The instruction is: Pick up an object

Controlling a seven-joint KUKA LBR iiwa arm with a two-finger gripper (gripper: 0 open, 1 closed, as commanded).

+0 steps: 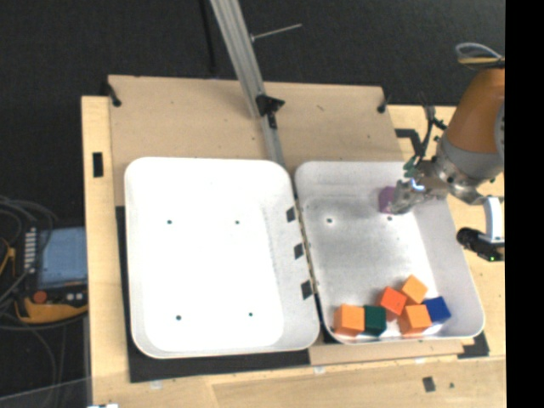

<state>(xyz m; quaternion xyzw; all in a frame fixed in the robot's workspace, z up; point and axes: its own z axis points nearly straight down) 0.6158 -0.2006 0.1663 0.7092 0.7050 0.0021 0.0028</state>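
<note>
Two white bins on the bench; gripper (399, 195) hovers near the right bin's (357, 236) far edge beside a purple block (386, 199) (grip state unclear).

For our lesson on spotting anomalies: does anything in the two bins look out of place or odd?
One purple block sits alone near the right bin's far wall, beside the gripper. The other blocks, orange, green and blue, crowd that bin's near edge. Nothing looks spilled or damaged.
</note>
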